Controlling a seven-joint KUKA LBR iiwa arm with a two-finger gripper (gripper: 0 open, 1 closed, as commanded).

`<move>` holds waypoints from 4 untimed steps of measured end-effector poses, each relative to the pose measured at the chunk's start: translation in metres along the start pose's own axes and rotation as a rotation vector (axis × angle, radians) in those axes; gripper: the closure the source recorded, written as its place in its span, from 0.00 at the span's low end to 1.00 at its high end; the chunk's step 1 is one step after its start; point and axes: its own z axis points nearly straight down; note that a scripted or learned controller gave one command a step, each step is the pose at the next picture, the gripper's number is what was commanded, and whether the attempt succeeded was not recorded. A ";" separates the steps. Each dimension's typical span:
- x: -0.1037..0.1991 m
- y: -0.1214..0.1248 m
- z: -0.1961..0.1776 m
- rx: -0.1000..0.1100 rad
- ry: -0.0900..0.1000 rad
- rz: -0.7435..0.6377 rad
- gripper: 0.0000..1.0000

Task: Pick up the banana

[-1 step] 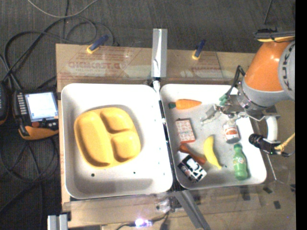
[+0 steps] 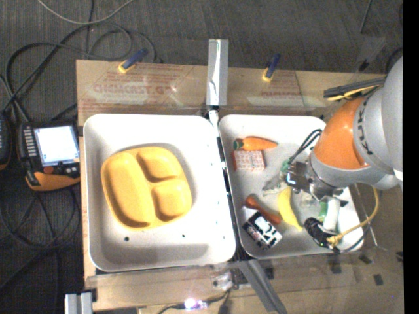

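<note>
The gripper sits directly over the banana in the right bin; its grip state cannot be determined. The left bin holds a yellow tray. Cables cross the dark floor.

The arm runs out of the picture at the right edge, so its upper links are cut off. Its wrist covers the gripper, and the fingers are too hidden to read. The banana shows only as a yellow strip, its upper end lost under the wrist. The right bin has its far right wall hidden behind the arm. A small black-and-white object is too blurred to identify.
</note>
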 end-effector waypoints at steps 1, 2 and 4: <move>0.027 0.026 -0.086 0.016 -0.005 0.091 0.00; 0.015 -0.006 0.000 0.002 0.001 0.157 0.00; 0.044 -0.056 -0.093 0.017 -0.009 0.534 1.00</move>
